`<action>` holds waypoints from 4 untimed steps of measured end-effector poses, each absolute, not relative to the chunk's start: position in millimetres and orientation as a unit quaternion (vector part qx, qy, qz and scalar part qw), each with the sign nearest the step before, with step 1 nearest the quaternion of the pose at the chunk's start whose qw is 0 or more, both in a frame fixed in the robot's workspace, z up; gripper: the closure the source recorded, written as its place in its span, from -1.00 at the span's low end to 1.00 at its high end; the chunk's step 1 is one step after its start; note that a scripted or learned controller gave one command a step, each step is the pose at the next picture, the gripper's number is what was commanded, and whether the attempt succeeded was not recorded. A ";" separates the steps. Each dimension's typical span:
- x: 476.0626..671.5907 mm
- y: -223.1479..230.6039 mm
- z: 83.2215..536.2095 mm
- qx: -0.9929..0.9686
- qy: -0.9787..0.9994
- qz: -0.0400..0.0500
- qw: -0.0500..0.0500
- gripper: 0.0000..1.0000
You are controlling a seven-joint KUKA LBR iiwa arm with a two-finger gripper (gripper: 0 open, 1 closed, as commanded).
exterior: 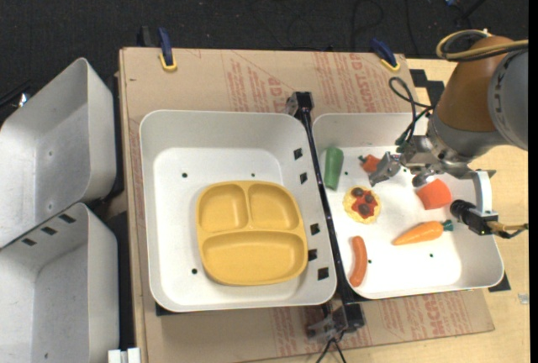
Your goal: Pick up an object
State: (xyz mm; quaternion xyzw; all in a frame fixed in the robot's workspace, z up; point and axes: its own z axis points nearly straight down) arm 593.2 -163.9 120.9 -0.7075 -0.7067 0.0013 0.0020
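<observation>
The right bin (471,273) holds several toy foods. A green pepper (334,167) lies at its left wall, with a small round pizza (363,203) just below and to the right. A red sausage (358,260) lies near the front left, and a carrot (419,232) lies in the middle. An orange-red block (434,193) sits right of centre. A small red piece (370,161) shows beside the gripper. My gripper (393,167) hangs low over the bin's back half, between the red piece and the orange-red block, just above the pizza.
The left bin (160,210) holds a yellow divided plate (250,232). A black divider (318,185) runs between the two bins. The grey arm with its orange band (475,92) reaches in from the right, over the right bin's far corner. Cables trail along the right rim.
</observation>
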 end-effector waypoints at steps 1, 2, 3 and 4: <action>594.9 -164.2 134.2 -0.707 -0.707 0.000 -0.001 1.00; 606.9 -164.9 188.5 -0.706 -0.708 -0.002 -0.003 1.00; 607.0 -168.9 251.8 -0.706 -0.708 -0.001 -0.003 1.00; 607.6 -168.9 254.8 -0.706 -0.708 0.000 -0.001 1.00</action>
